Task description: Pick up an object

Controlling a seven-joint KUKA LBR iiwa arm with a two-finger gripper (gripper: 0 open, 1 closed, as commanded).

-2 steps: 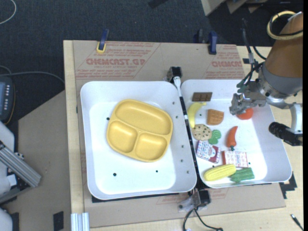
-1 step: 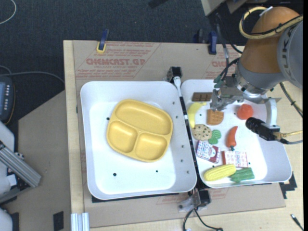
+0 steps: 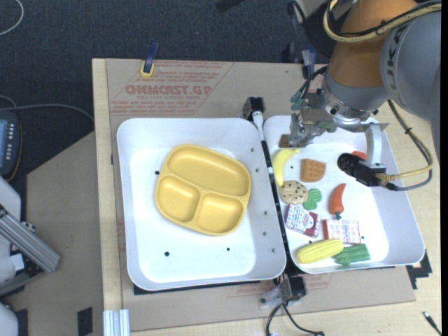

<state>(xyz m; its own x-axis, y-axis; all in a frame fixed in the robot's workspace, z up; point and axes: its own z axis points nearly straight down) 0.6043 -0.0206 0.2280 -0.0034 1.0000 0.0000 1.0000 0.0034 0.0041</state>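
Observation:
The right bin (image 3: pixel 399 222) holds several toy foods. Among them are a yellow banana (image 3: pixel 282 165), an orange waffle square (image 3: pixel 312 169), a speckled cookie (image 3: pixel 292 192), a red chili (image 3: pixel 337 197) and a corn cob (image 3: pixel 320 250). My gripper (image 3: pixel 303 133) hangs low over the bin's far left corner. It sits just above the top end of the banana and next to a small brown piece (image 3: pixel 285 141). Nothing can be seen held in it.
A yellow divided plate (image 3: pixel 203 189) lies in the left bin (image 3: pixel 136 187). Two red-and-white packets (image 3: pixel 301 220) (image 3: pixel 344 229) and a green vegetable (image 3: pixel 352 255) lie near the corn. A small green piece (image 3: pixel 312 197) sits beside the cookie. The arm's orange band (image 3: pixel 364 26) looms over the right bin's far edge.

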